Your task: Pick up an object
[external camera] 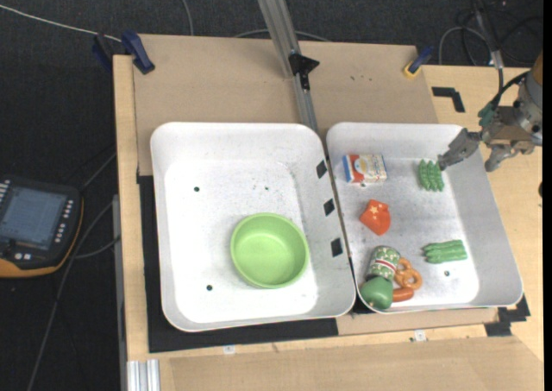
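Over at nine o'clock in the scene, off the tabletop (259,70), a teach pendant (36,225) with a grey screen and orange edge is lying on the dark floor. Next comes the left bin (172,165), and a light green bowl (270,249) is sitting upright in it toward its five o'clock corner. A metal rail (276,18) is running down from twelve o'clock to the seam between the two bins.

Across the seam, the right bin (492,242) is carrying the small things. A white carton with red and blue print (364,168) is lying at about ten o'clock in this bin. Just below it, a red-orange block (376,217) is resting near the bin's middle. At six o'clock a cluster is crowding the lower wall: a patterned can (385,261), a green rounded piece (376,293) touching it, and an orange pretzel-shaped toy (407,280) just beside them. A green ridged toy (445,251) is lying at four o'clock, and another green ridged toy (430,175) is lying at about one o'clock.

At three o'clock in the scene, the hand (470,152) is hovering over the bin's upper right rim, one dark finger (454,153) pointing toward that upper green toy, close to it. Nothing is sitting between the fingers; how wide they are spread, I cannot tell.
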You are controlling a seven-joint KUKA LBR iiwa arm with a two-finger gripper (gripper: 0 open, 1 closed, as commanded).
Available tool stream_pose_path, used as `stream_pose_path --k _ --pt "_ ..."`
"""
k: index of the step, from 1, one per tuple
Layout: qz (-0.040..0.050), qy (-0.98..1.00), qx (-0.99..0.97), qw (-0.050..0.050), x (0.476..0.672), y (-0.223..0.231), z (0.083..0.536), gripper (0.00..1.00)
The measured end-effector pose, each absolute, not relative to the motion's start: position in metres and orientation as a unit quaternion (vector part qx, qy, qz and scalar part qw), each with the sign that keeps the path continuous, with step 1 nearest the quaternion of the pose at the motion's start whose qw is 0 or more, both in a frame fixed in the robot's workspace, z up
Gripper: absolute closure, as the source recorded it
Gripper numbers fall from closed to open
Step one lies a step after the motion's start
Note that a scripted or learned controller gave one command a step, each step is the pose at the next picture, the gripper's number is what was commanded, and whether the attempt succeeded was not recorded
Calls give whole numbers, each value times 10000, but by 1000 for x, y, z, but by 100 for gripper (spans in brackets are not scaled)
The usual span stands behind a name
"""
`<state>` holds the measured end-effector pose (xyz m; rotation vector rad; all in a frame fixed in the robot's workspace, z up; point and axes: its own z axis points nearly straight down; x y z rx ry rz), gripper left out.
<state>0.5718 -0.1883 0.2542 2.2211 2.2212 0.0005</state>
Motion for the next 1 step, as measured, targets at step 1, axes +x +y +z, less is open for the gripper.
stream_pose_path --k 1 --pt "-8 7071 7071 -13 574 -191 212 0"
